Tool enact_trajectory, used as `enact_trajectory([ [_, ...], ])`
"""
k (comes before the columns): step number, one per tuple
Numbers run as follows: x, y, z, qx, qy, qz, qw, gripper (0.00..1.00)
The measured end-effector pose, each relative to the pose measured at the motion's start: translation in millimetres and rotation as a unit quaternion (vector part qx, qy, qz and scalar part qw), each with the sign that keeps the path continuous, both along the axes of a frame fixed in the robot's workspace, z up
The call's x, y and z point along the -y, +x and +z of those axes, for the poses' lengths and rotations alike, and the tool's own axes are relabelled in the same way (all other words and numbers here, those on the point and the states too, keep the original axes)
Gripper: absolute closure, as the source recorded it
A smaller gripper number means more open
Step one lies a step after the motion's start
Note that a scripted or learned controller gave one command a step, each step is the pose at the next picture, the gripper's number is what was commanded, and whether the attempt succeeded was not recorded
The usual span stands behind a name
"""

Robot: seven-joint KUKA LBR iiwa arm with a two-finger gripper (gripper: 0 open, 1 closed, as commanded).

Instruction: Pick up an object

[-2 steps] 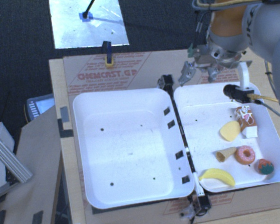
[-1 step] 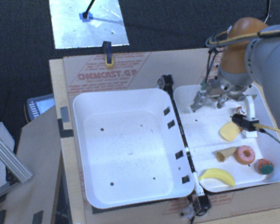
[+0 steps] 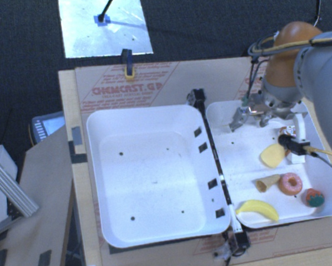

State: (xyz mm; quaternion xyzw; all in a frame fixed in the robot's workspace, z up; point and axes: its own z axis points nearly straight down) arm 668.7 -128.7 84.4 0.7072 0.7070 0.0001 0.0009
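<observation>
Over the far end of the right bin (image 3: 240,156), the tool (image 3: 250,120) hangs with its jaws spread and nothing between them. I judge this the approach step, with no grasp made. Every candidate lies nearer. A pale yellow piece (image 3: 272,155), perhaps a lemon slice, is closest, then a cone (image 3: 267,182), a doughnut (image 3: 290,184) and a banana (image 3: 258,210). The next move calls for centring over one item and descending.
</observation>
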Motion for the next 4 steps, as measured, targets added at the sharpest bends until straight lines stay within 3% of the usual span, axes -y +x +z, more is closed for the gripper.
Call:
enact_trajectory([
  [1, -2, 2, 292, 0.01, -0.0018, 0.003, 0.9999, 0.0],
  [2, 44, -3, 182, -0.003, 0.0004, 0.0, 1.0, 0.0],
  [3, 74, -2, 86, -0.003, 0.0005, 0.0, 1.0, 0.0],
  [4, 70, 0, 24, -0.001, 0.0005, 0.003, 1.0, 0.0],
])
